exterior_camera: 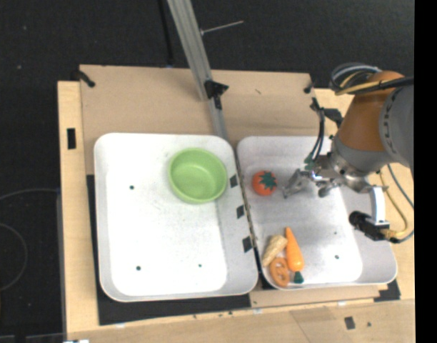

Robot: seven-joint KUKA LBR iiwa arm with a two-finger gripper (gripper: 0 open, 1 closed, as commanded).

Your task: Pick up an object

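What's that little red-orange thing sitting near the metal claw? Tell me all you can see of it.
The tomato looks like a small toy: round, red-orange, with a green leafy bit on top, and seemingly smooth plastic. It lies by itself on the floor of the right bin, near that bin's left wall and towards its far end. Nothing touches it but the bin. The gripper sits just to its right in this view, apart from it, not holding it.
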